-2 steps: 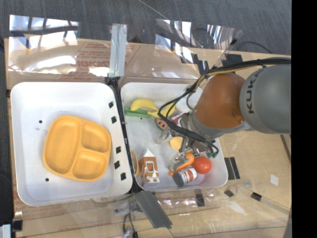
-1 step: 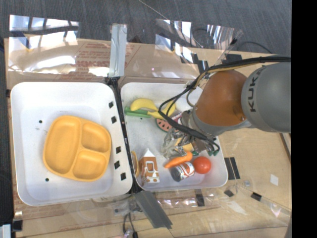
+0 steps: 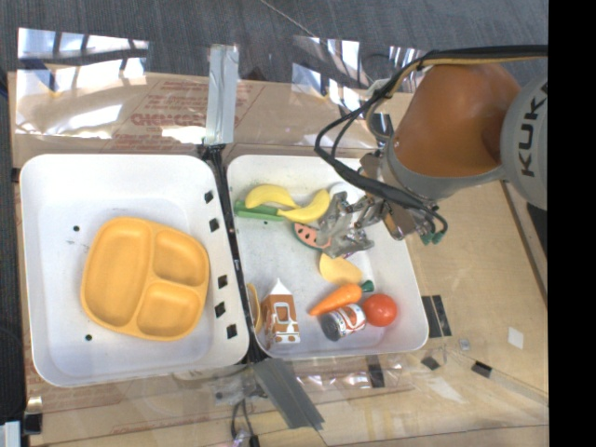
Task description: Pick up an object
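Observation:
My gripper (image 3: 341, 233) hangs low inside the right bin (image 3: 402, 277), its metal fingers pointing left over a watermelon slice (image 3: 307, 232) and just above a pale yellow piece (image 3: 339, 268). Left of it lie a yellow banana (image 3: 267, 196), a second banana (image 3: 313, 209) and a green stick (image 3: 256, 212). Along the bin's front sit a carrot (image 3: 335, 297), a red tomato (image 3: 380, 310), a small can (image 3: 345, 321) and a little milk carton (image 3: 278, 318). Nothing is visibly held between the fingers.
The left bin (image 3: 47, 194) holds a yellow divided tray (image 3: 144, 277). A black divider with clips (image 3: 223, 240) runs between the bins. My arm's orange band (image 3: 454, 119) and cables overhang the right bin's back right corner. Cardboard lies behind both bins.

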